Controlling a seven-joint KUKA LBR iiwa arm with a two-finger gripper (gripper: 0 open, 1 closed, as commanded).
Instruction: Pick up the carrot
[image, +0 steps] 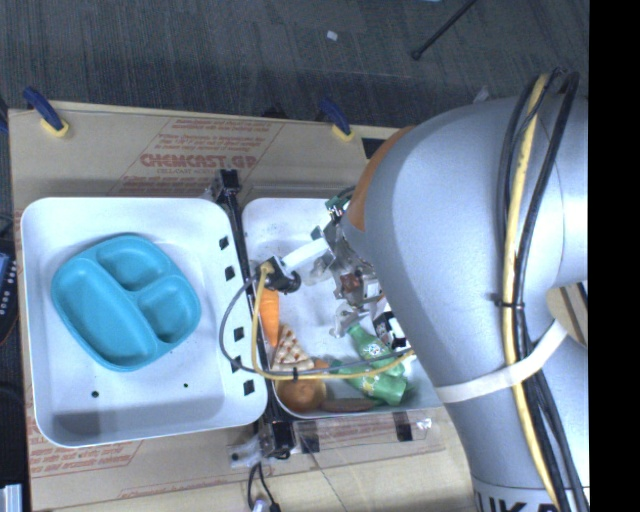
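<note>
The carrot (268, 315) is an orange stick lying lengthwise along the left wall of the right bin (272, 218), its top end near a black and yellow cable. My gripper (348, 278) hangs low over the middle of the same bin, to the right of the carrot and apart from it. The bulky grey arm (470, 260) covers the bin's right half and part of the gripper. Nothing orange shows at the gripper.
A blue divided plate (125, 298) lies in the left bin (60, 420). Beside the carrot are a waffle-patterned wedge (290, 348), a green bottle (372, 345), a brown round item (300, 395) and a yellow-green item (388, 385). Blue clamps (335, 118) hold the cardboard at the back.
</note>
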